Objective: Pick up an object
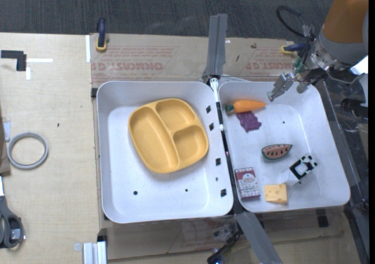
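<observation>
1. Orange plastic toy carrot (248,105), green-tipped, lying flat near the top-left corner of the right-hand shallow white bin (328,157); taken here as the landmark.
2. Just below the carrot, nearly touching: a purple toy bunch of grapes (250,121).
3. Further below and slightly right: a toy watermelon slice (276,151), green rind, red flesh.
4. Right of that slice, well below the carrot: a small black-and-white block (303,166).
5. Far below the carrot, near the bin's front wall: a red printed carton (246,182), with a yellow wedge of toy cheese (276,193) beside it.
6. Up and to the right of the carrot, above the bin's back edge: the two-finger metal gripper (281,88), fingers spread apart, nothing between them, apart from every toy.
7. Left of the carrot, across the bins' shared wall: a yellow divided plastic plate (168,134) in the left-hand white bin (117,186).
</observation>
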